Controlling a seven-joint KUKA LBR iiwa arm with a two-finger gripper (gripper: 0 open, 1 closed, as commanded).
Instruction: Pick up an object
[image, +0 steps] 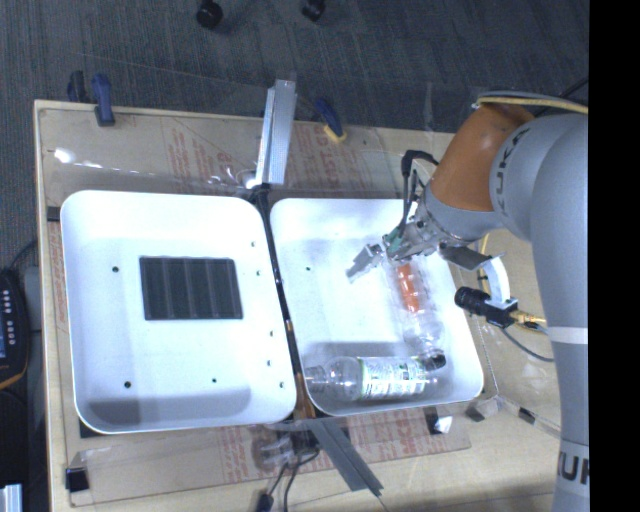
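Two clear plastic bottles are in the right bin (330, 300). The one with an orange label (414, 298) lies lengthwise along the right side. The other bottle (372, 376) lies crosswise against the front wall, with its dark cap toward the right. My gripper (380, 260) is low over the upper middle of the right bin, right at the top end of the orange-labelled bottle. Nothing is visibly lifted by it. In the left bin (90, 250) a dark ridged rectangular block (190, 288) lies flat near the centre.
The grey arm with its orange band (480, 165) comes in from the right, above the right bin's far right corner. A black cable plug (485, 305) hangs beside that bin's right wall. A metal bar (275, 130) stands behind the divide between the bins.
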